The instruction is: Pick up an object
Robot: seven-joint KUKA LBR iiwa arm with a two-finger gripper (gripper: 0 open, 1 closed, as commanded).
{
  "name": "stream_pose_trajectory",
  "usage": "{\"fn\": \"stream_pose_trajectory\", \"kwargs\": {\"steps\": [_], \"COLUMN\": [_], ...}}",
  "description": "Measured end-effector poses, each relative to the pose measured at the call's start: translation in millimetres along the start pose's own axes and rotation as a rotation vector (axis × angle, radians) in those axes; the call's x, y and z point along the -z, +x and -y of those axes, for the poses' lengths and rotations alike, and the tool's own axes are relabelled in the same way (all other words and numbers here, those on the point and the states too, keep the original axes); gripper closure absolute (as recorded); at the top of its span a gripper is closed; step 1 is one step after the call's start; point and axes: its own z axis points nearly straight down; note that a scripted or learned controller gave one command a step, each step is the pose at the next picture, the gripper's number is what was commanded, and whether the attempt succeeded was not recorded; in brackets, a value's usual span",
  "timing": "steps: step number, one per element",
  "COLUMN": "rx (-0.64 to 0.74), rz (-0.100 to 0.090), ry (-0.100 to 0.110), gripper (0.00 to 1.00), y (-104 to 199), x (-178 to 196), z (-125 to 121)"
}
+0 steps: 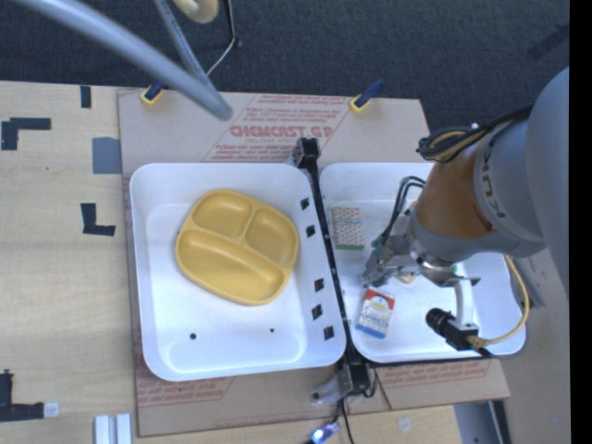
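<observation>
Grey arm (518,183) bent low, end effector (387,265) pointing down.

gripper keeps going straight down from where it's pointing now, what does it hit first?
Probably the right bin's bare white floor. The gripper points down between the patterned packet and the small red, white and blue carton; depth is unclear from this slanted view, so it might clip the carton's upper edge.
</observation>
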Motion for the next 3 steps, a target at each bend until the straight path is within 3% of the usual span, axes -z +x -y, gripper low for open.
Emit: {"fn": "stream_pose_trajectory", "kwargs": {"steps": [2,3], "rx": [0.000,0.000], "rz": [-0.001,-0.001], "ry": [-0.003,0.000], "gripper": [1.00,1.00], "y": [-7,-6], "x": [120,134], "z": [9,8]}}
